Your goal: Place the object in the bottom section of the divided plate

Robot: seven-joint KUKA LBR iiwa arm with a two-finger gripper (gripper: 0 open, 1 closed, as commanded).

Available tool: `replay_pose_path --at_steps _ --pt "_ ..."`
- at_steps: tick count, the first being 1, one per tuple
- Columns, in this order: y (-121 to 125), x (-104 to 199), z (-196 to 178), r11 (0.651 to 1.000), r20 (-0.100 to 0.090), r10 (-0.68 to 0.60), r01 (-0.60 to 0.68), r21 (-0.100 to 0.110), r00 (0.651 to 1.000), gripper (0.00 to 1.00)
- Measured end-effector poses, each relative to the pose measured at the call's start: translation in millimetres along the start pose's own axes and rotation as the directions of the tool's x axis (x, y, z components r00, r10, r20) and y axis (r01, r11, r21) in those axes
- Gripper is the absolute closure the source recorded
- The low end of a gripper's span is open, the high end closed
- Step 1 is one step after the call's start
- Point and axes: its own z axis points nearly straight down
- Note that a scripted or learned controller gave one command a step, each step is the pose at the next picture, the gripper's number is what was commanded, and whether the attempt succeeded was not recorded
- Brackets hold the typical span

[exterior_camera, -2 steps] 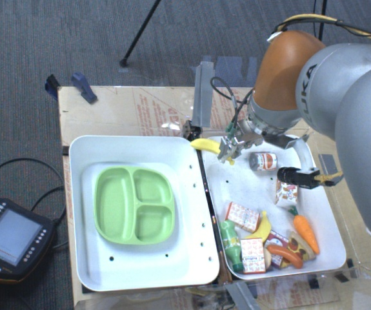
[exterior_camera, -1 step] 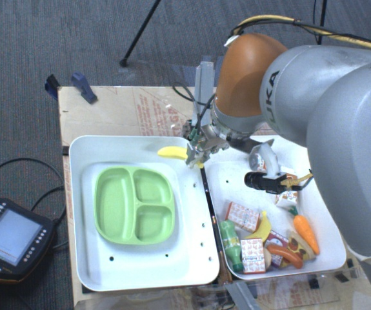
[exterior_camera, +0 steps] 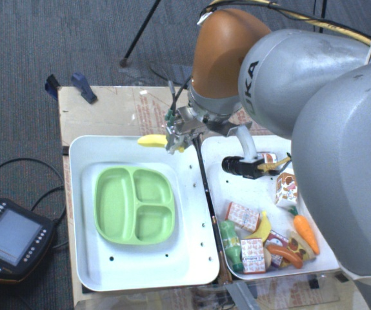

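Hidden: the arm (exterior_camera: 314, 108), right of the plate (exterior_camera: 135, 205), covers the right bin's (exterior_camera: 233, 192) far side; the banana's (exterior_camera: 151, 141) right end is lost behind the fingers.
Hard to make out: right of the plate, the toys in the right bin overlap in a heap; a carrot (exterior_camera: 306, 234), small cartons (exterior_camera: 252, 254) and a green piece (exterior_camera: 231, 245) can be told, the rest cannot.
Floor: grey carpet (exterior_camera: 17, 44); a pendant (exterior_camera: 10, 237) lies on it well left of the plate.
Counter: pale wood (exterior_camera: 108, 108), with blue clamps (exterior_camera: 82, 88) at the corner up and left of the plate.
Left bin: white (exterior_camera: 82, 173), with the green plate flat on it.
Banana: above the plate's upper right corner, over the left bin's top rim, well apart from the plate.
Gripper: (exterior_camera: 174, 141) just right of the banana, above the plate's upper right corner.
Fingers: narrow, closed on the banana's right end, with yellow showing on either side of them.
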Motion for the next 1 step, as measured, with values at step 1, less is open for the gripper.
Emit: replay_pose_path --at_steps 1 --pt "-62.3 101.8 44.1 1.000 0.000 0.008 -0.008 0.005 1.000 1.00"
